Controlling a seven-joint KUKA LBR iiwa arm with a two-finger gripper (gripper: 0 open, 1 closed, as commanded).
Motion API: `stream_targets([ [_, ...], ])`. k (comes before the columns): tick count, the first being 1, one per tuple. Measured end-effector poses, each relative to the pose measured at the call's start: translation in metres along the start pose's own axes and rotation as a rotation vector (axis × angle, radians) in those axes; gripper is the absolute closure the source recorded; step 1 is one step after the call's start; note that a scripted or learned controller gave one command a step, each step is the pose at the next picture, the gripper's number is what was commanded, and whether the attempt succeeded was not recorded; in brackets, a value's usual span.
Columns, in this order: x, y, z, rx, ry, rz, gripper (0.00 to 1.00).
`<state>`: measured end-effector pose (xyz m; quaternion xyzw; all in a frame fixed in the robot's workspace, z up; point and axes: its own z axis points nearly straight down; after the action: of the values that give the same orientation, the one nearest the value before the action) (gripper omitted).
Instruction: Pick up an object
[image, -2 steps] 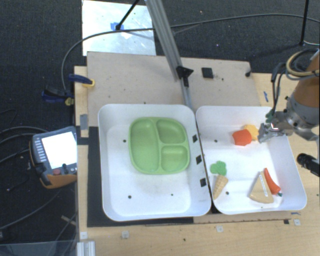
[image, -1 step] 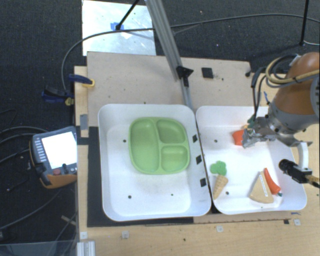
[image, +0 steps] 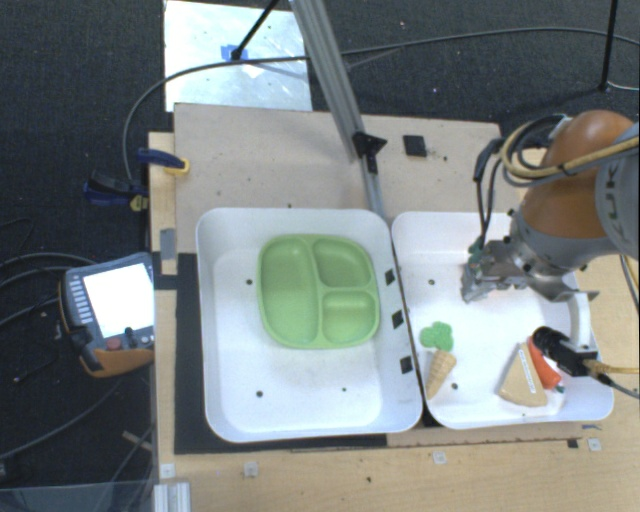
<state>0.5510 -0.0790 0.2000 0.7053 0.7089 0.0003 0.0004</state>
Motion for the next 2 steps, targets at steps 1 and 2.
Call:
stream_targets([
  [1,0.053,-0.001,-0.003,0.0,0.001,-0.001,1.0],
  [2,0.098,-0.011,0.0,0.001,0.0,0.0,1.0],
])
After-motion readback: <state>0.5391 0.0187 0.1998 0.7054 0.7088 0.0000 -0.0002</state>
